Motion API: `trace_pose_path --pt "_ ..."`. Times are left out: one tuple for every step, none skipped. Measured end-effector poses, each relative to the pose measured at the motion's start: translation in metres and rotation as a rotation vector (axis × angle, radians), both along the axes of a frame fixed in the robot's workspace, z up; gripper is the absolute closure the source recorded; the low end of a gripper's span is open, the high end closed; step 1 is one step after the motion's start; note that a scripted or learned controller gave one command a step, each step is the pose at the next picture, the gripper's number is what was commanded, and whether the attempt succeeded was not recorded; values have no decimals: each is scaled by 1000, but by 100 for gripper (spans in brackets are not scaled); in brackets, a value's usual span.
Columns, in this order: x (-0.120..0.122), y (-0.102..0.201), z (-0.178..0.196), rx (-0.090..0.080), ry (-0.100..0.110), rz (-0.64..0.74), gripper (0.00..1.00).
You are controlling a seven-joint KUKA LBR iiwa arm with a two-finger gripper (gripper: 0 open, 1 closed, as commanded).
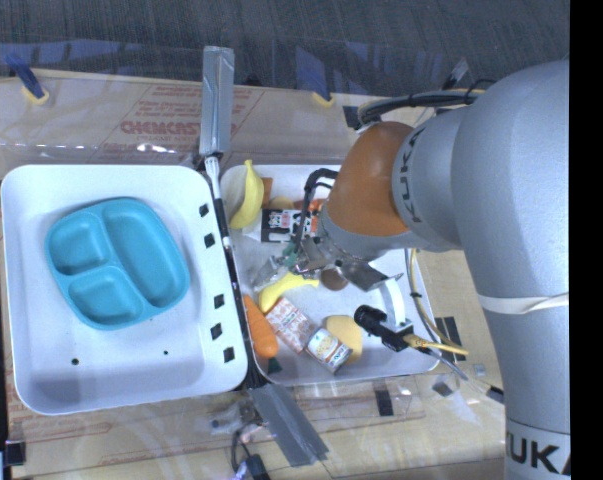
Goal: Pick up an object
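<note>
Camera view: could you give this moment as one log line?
arm: over right bin | jaws: hidden | nearest: small banana | left bin: blue tray

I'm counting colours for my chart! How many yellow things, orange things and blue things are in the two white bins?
Yellow: 3 (banana at the top of the right bin, a smaller banana mid-bin, a yellow lump beside the can)
Orange: 1 (carrot by the divider)
Blue: 1 (divided plate in the left bin)
Total: 5
</note>
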State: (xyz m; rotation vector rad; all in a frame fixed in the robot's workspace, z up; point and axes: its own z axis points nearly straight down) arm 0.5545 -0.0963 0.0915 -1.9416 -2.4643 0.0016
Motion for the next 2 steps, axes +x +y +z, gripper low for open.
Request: trace_pose_path --pt "33 -2 22 -1 -3 135 0" --pt "95 -23 78 -3 -8 294 0"
